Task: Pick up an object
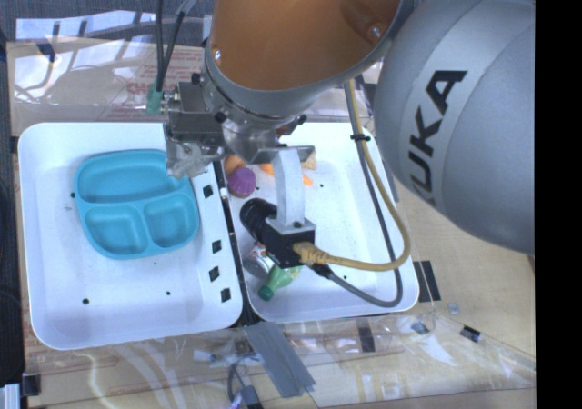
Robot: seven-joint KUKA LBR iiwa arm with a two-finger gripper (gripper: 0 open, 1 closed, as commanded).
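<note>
Two bins (36,216); blue tray (136,203) hugs divider.

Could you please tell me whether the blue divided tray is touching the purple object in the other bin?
Apart. The camera view shows the blue divided tray in the left bin and the purple object across the divider in the right bin.

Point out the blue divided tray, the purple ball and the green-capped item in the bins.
blue divided tray (136,203), camera view, on its middle divider.
purple ball (242,182), camera view, on its top.
green-capped item (275,284), camera view, on the green end.
</note>
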